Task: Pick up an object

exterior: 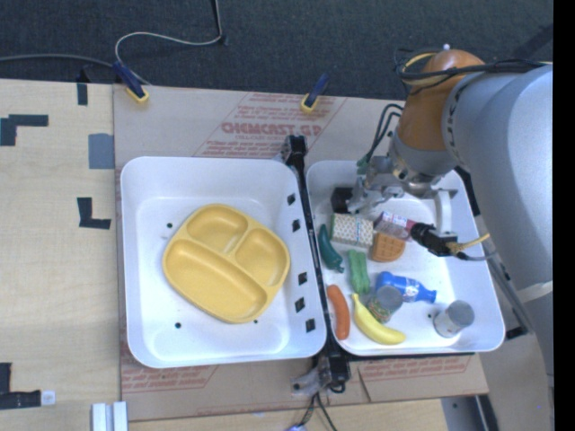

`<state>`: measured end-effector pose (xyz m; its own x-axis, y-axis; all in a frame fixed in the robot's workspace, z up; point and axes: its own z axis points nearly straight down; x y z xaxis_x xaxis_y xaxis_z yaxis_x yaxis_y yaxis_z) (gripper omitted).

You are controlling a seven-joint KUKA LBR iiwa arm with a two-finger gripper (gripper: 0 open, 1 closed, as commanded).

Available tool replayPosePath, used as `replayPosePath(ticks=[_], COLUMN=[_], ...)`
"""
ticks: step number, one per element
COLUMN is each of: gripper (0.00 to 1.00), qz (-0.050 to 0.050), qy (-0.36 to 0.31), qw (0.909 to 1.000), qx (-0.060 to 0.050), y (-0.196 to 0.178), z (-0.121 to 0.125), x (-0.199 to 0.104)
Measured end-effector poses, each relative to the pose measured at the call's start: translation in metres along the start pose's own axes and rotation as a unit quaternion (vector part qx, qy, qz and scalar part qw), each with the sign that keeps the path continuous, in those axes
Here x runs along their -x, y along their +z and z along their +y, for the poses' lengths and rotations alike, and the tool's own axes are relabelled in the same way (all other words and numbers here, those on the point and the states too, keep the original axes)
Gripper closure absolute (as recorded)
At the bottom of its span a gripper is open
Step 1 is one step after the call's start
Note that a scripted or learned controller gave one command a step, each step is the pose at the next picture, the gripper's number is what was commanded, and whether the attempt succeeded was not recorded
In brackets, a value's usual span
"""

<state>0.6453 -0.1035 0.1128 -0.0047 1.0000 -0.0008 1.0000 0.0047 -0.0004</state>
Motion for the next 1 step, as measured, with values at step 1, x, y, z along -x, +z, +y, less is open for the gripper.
replayPosePath(ticks=[1], gripper=[0.0], qz=[0.0], qy=[0.0], qw=[1.0], qx=[0.0], y=[0.0001], z=[0.0], x=[0.0001])
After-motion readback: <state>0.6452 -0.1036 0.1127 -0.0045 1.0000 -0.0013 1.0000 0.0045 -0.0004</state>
